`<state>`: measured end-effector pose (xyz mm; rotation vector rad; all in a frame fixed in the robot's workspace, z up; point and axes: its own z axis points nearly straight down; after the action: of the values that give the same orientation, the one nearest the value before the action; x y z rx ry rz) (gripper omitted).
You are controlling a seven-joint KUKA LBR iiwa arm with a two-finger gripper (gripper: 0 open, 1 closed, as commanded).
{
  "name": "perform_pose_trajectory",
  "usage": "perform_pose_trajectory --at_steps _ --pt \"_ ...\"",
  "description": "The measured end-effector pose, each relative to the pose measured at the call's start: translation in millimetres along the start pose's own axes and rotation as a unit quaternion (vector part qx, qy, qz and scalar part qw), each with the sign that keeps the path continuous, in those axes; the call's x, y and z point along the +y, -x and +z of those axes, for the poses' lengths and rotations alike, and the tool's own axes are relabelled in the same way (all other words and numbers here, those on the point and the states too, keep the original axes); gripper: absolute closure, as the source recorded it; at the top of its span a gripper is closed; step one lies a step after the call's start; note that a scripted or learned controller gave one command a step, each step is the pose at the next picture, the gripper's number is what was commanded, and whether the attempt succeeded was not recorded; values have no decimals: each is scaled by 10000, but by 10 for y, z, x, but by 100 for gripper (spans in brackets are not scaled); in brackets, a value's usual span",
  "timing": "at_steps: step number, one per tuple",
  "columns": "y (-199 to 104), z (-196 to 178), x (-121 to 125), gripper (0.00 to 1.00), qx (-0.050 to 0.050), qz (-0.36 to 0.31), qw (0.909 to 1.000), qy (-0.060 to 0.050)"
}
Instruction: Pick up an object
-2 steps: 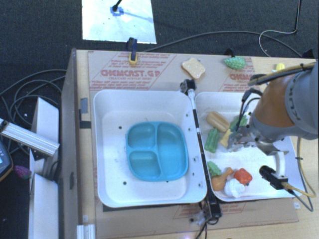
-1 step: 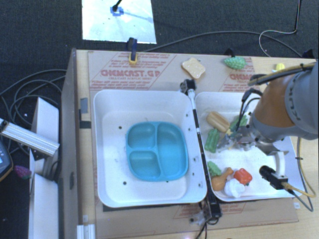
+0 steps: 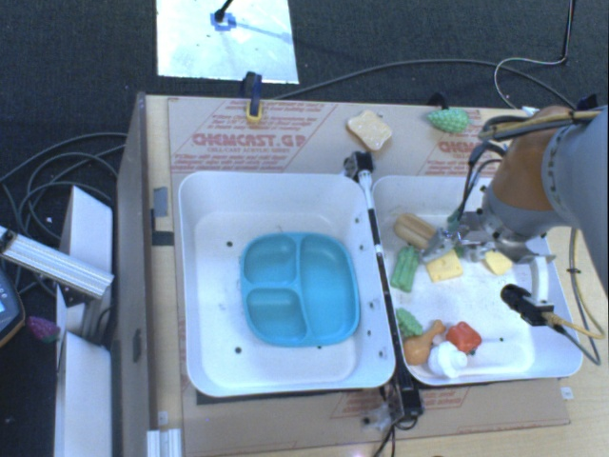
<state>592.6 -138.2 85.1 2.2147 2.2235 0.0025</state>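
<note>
gripper [image 3: 455, 248] sits low in the right bin [image 3: 557, 355], near the bin's middle, a bit toward its left wall. arm [image 3: 547, 174] comes in over the bin's right/far side, so the wrist blocks most of the tool.

nearest thing: yellow block [image 3: 443, 268], lying just at the gripper tip, on the near side of it, touching or almost; can't tell which. it looks roughly square, no clear long axis. judging by that, it's the likely target, and any close would need the tool a touch nearer the bin's front edge.

other candidates close by: tan roll [image 3: 414, 228] just beyond, toward the left wall, long axis running left wall to bin centre; green piece [image 3: 404, 268] alongside the left wall, long axis running front-to-back. second yellow piece [image 3: 498, 262] on the other side of the gripper, part covered by the wrist.

front-left corner of right bin: a cluster w/ orange-tan piece [image 3: 422, 343], red piece [image 3: 464, 335], white piece [image 3: 446, 360], well away from the tool.

left bin [image 3: 214, 355] holds a blue divided tray [image 3: 299, 288] in its middle, not in play.

hand state: can't tell. metal bits at the tip are small and blurred, and nothing is seen clearly between them, so no hold claimed. task not done as things lie.
</note>
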Motion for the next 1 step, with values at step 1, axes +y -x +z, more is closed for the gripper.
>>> perform_pose_trajectory --at_steps 1 --pt "-88 10 -542 0 6 13 10000 -18"
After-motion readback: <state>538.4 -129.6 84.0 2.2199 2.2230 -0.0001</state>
